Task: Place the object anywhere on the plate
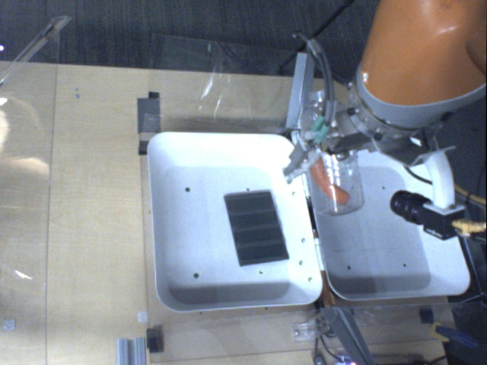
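While the arm reaches in from the right, end effector point(323, 175) above the seam between two white bins, grasping an orange object point(332, 187), dark ridged plate point(256, 227) in the left bin point(175, 204), light wooden bench point(76, 226).

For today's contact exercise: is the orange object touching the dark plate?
Apart. The camera view shows the plate in the left bin and the orange object over the right bin, well separated.

From here I can make out no writing, label, brand, number or sign anywhere: the two white bins point(163, 226), the dark ridged plate point(256, 227) and the arm's orange band point(426, 36) all carry plain, unmarked surfaces.
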Controlling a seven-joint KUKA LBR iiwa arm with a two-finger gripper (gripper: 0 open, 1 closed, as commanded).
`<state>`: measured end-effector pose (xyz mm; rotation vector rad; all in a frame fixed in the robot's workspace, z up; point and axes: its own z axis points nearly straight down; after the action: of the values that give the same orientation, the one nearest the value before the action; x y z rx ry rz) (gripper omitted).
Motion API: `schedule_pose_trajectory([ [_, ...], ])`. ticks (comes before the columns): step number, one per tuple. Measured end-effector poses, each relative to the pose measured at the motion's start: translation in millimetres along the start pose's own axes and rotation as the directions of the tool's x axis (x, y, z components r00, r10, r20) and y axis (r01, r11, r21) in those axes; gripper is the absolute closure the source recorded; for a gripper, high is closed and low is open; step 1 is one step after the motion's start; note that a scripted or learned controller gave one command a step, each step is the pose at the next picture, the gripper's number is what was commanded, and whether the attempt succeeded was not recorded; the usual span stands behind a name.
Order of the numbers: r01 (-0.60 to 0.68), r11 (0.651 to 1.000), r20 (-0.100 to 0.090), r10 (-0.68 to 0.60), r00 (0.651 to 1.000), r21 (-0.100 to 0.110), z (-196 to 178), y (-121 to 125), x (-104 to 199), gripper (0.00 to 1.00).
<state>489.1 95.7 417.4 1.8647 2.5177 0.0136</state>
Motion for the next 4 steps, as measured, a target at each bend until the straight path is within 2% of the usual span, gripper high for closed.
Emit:
schedule_pose_trajectory([
  [1,0.010,1.000,0.001,-0.010,1.000,-0.006,-11.0,1.9,1.2,1.00],
  [2,0.085,0.996,-0.003,-0.085,0.996,0.010,104.1,27.8,102.8,1.00],
  [3,-0.048,0.999,-0.001,0.048,0.999,0.008,79.4,94.9,41.7,1.00],
  [4,-0.046,0.999,-0.002,0.046,0.999,0.004,69.0,96.0,41.9,1.00],
])
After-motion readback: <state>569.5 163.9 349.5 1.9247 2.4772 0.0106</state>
